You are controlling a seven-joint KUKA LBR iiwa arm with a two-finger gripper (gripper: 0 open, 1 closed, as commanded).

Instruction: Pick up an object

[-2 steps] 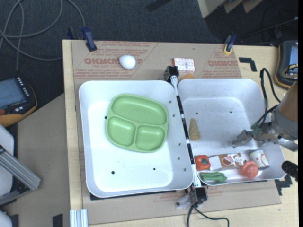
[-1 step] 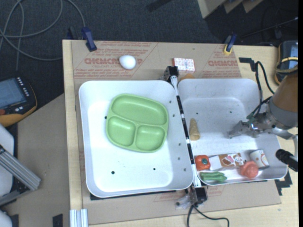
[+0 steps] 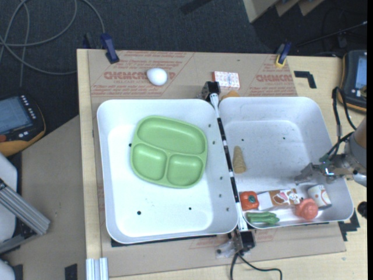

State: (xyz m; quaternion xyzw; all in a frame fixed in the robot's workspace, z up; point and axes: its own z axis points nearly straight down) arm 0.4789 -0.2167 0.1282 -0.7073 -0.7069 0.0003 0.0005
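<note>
The objects to pick lie in the right bin [image 3: 274,112], gathered along its near edge. A red ball-like toy [image 3: 307,210] sits near the bin's near right corner, touching a small white cup-like piece [image 3: 319,195] just beyond it. To their left lies a flat white card with printed pictures [image 3: 280,198], then a small red toy with a green top [image 3: 249,200], and in front of that a green pod-shaped toy [image 3: 262,218] lying along the bin's near wall. Farther up, against the left wall of the same bin, a tan cone-shaped piece [image 3: 239,159] lies lengthwise, well apart from the cluster.

The gripper [image 3: 317,171] reaches in over the right rim of this bin, low above the floor and just beyond the white cup-like piece; it is not touching any object that can be made out. Its thin fingers are too small and blurred here, so I cannot tell whether the jaws stand apart or together. Nothing is visible between them.

The left bin [image 3: 116,156] holds a light green divided plate [image 3: 169,150] with three compartments, lying flat in the far half. On the cardboard sheet [image 3: 186,69] behind the bins rest a white egg-shaped ball [image 3: 157,76] and a small patterned box [image 3: 227,79]. Two blue clamps [image 3: 109,47] grip the sheet's far edge.
</note>
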